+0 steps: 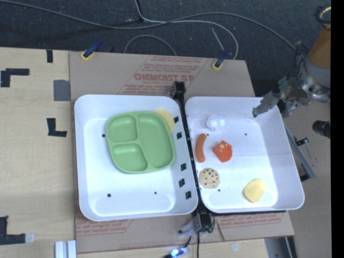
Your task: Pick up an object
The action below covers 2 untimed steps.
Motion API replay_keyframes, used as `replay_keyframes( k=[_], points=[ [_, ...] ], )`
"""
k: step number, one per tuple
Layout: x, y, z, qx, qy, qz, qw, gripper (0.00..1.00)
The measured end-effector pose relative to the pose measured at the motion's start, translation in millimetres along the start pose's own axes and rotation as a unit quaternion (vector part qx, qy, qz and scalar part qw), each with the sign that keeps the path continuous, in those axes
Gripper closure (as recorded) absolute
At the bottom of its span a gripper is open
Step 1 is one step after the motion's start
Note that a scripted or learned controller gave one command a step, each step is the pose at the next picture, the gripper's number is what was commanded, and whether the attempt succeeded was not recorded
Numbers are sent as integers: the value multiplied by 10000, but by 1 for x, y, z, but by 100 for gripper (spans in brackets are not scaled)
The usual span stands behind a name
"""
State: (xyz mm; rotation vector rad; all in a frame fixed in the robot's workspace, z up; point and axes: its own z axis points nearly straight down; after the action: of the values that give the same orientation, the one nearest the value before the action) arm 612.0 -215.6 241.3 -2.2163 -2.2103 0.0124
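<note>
The right bin (279, 144) holds several small items: a white lump (215, 122) at the back, an orange-red sausage (200, 147), a red strawberry-like piece (223, 151), a chocolate-chip cookie (209, 178) and a pale yellow lump (255, 190) at the front right. My gripper (272, 106) hangs over the far right corner of that bin, above and to the right of the white lump. It is open and nothing sits between its fingers.
The left bin (91, 160) holds a green three-compartment plate (141, 142) with a yellow piece (167, 119) at its back right edge. A black divider with clips (184, 144) runs between the bins. Cables lie on the dark floor behind.
</note>
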Motion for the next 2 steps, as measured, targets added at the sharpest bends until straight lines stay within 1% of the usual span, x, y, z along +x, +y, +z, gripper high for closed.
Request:
replay_keyframes(
  k=[1, 2],
  points=[
    [1, 3, -8, -63, -15, -19, 10000, 0],
    [-1, 5, 57, -35, -12, -20, 10000, 0]
  ],
)
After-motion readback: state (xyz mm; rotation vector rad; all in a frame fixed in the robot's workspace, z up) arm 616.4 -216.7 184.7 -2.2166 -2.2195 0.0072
